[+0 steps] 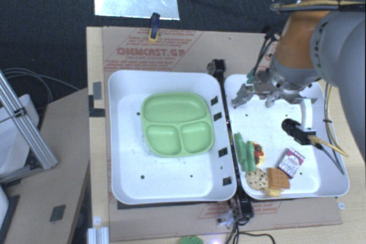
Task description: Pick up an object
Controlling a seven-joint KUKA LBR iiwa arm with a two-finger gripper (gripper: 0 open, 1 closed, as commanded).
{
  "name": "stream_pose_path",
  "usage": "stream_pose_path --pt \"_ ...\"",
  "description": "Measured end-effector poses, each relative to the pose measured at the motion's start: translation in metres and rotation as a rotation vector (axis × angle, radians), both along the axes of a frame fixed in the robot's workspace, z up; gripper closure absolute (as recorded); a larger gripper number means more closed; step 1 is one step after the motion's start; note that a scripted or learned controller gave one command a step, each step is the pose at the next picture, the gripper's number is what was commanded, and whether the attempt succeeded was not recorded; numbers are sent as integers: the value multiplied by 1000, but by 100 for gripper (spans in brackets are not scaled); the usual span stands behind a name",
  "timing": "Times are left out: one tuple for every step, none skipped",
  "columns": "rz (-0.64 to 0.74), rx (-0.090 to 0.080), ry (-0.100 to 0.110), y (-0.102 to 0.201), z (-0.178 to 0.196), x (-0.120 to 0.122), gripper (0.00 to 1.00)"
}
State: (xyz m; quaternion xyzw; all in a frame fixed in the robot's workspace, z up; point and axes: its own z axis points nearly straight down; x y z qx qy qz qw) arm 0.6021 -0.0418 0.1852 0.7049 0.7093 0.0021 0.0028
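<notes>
Hand (252, 100) hangs over the far part of the bin (329, 180) the arm reaches across. Its two fingers are spread apart w/ nothing btwn them, so it's open and empty, and nothing's been picked yet.

Nearest me, along that bin's front edge, sit a round cookie (256, 179) and a toast slice (278, 179), touching or very nearly. Just behind the toast lies a small red-and-white packet (291, 162), tilted. Over by the wall shared w/ the other bin is a green veg piece (245, 151), long and thin, w/ a little red-and-yellow bit (259, 151) pressed against its side. All the pickable stuff is bunched in the front half, and the hand is well back from it over bare white floor.

The other bin (123, 140) holds a green divided tray (176, 124), lying flat in the middle, far from the hand.

My guess on doing this well: closing where it hovers gets only air, so the hand needs to come fwd first. The packet looks the best bet, since it stands a bit apart and has two straight sides to pinch across. The veg is tight to the bin wall, so one finger prob. has no room there. Cookie and toast lie flat and close together, so fingers could shove one into the other. Line the fingers square to the thing, go down till they straddle it, then close and lift straight up.
</notes>
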Motion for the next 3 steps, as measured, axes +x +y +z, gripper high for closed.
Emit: stream_pose_path --pt "8 6 9 112 -1 -46 0" --pt "-13 -2 3 7 0 -27 0" --pt "1 2 4 56 38 -58 0"
